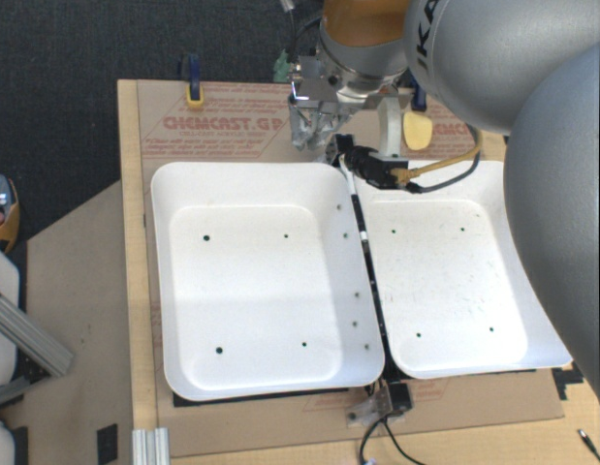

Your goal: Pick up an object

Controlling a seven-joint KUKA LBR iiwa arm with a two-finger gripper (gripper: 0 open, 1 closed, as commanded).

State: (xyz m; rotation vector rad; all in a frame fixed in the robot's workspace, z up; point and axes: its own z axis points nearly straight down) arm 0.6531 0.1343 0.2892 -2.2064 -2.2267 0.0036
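My gripper [310, 130] hangs over the brown board just behind the back rim of the left bin [173, 260], near the corner where the two bins meet. Nothing shows between its metal tips from this angle. The grey arm with its orange band reaches in from the upper right and covers part of the right bin [532, 347]. The bin floors show plain white with a few small dark dots. A pale yellow piece [417, 130] sits at the back edge of the right bin, beside the wrist.
The bins rest on a brown board [232, 119] with red lettering. A blue and yellow clamp [193, 80] stands at its back left. A metal rail [28, 332] lies off the bench at the left.
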